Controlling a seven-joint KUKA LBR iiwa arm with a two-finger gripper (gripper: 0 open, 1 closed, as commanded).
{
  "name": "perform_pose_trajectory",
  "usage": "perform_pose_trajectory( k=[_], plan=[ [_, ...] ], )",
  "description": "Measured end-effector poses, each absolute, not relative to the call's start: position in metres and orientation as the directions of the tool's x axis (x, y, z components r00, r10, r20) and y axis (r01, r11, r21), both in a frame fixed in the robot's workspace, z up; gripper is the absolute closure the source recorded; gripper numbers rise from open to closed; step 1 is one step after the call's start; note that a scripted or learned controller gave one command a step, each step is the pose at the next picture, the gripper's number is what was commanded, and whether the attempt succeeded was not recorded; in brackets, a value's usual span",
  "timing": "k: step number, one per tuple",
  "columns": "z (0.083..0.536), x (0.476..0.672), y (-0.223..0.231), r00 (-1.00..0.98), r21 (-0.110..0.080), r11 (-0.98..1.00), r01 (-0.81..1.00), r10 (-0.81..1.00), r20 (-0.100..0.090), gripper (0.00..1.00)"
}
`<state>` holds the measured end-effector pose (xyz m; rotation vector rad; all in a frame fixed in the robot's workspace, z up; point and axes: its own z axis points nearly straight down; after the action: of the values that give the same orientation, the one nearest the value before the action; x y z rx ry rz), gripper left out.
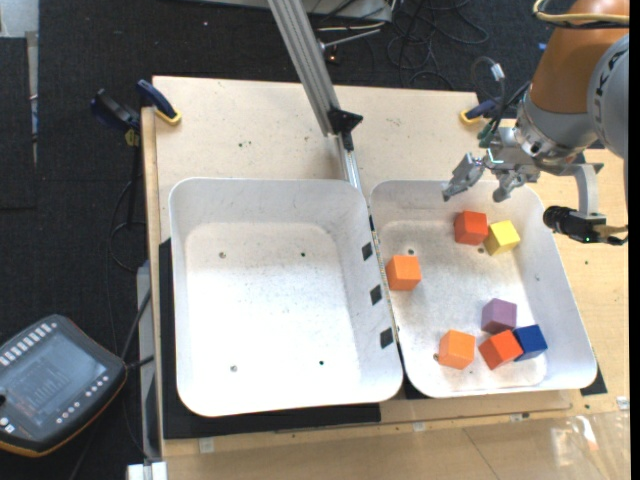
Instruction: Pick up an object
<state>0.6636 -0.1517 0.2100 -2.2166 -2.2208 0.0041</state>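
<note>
- Bearing two white bins, the desk [260, 128] spreads wide.
- Right bin [560, 298] holds seven blocks.
- Gripper [487, 181], fingers spread and holding nothing, hovers above that bin's far edge.
- Red block [470, 227] sits just near of it.

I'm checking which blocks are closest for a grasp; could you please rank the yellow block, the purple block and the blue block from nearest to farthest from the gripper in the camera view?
Measured from the gripper, above the right bin's far end:
1. Yellow block, just below the gripper, beside a red-orange block.
2. Purple block, mid-bin, toward the near end.
3. Blue block, near the bin's near right corner.
</note>
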Motion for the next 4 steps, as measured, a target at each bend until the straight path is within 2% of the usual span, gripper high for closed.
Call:
perform_pose_trajectory(
  k=[1,2,3,4],
  plan=[
    [0.213,0.665,-0.152,-0.003,0.000,0.003,1.000,1.000,-0.001,0.00],
    [0.167,0.657,-0.150,0.000,-0.004,0.000,1.000,1.000,0.000,0.00],
    [0.127,0.655,-0.146,-0.001,0.004,0.001,1.000,1.000,-0.004,0.00],
    [0.122,0.660,-0.148,0.000,0.018,0.000,1.000,1.000,-0.006,0.00]
  ],
)
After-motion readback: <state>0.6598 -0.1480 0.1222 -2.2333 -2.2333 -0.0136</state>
